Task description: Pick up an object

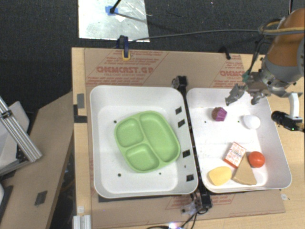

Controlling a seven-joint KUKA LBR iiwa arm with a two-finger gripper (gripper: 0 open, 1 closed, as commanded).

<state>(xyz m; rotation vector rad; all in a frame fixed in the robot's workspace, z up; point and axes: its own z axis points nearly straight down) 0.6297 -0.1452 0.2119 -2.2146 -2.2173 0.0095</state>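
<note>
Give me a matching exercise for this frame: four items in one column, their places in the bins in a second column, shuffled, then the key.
Items:
1. green tray
2. purple object
3. white egg
4. yellow piece

Places:
A. right bin, near front edge
B. left bin
C. right bin, just below the gripper
D. right bin, right of the purple object

Pairs: 1-B, 2-C, 3-D, 4-A

"CHEMCAST GP" in red, printed upside down, on brown protective sheet (pixel 143 63) under the bins, top left; same mark repeats top right, partly cut off. Small red-white box (pixel 235 154) has print, too small to read.
</note>
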